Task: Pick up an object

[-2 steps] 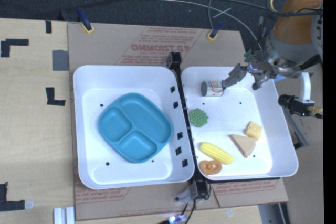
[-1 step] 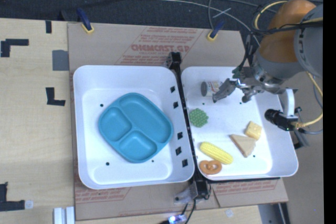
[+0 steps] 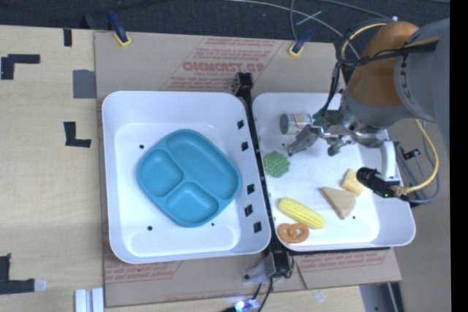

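Observation:
The right bin (image 3: 387, 234) holds several small items. A green round piece (image 3: 277, 164) lies near its left wall, with a yellow corn cob (image 3: 301, 212) and a brown pretzel (image 3: 293, 232) at the front. A tan wedge (image 3: 338, 201) and a small yellow chunk (image 3: 352, 181) lie toward the right. A small grey can (image 3: 292, 122) lies at the back left. My gripper (image 3: 316, 145) hangs over the bin's back middle, just right of the can, open with nothing between its fingers.
The left bin (image 3: 117, 157) carries a blue divided tray (image 3: 189, 176). A black divider (image 3: 252, 150) runs between the bins. The grey arm with its orange band (image 3: 380, 69) comes in from the right, and cables trail over the right bin's far side.

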{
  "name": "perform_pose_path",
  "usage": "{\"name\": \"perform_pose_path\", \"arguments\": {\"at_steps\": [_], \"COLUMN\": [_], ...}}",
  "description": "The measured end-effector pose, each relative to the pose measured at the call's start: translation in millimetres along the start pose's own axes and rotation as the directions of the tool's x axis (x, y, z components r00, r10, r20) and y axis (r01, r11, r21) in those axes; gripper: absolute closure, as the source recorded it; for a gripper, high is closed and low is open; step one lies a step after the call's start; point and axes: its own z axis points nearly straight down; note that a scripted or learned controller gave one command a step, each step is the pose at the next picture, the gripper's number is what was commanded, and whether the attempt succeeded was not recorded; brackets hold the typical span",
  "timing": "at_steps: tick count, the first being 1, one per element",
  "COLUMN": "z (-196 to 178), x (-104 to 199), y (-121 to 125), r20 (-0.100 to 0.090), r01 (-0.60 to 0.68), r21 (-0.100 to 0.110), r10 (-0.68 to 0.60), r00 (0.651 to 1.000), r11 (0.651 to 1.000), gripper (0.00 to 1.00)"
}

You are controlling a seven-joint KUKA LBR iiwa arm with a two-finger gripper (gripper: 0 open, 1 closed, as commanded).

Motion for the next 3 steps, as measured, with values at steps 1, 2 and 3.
{"name": "perform_pose_path", "arguments": {"at_steps": [1,2,3], "z": [49.8,37.5,-6.9], "x": [-0.1,0.6,-2.1], "y": [2.0,2.5,-3.6], "r20": [0.001,0.001,0.0], "r01": [-0.002,0.001,-0.001], "r21": [-0.011,-0.012,-0.007], "r10": [0.002,-0.001,0.001], "r00": [1.0,1.0,1.0], "r11": [1.0,1.0,1.0], "gripper": [0.0,1.0,1.0]}}
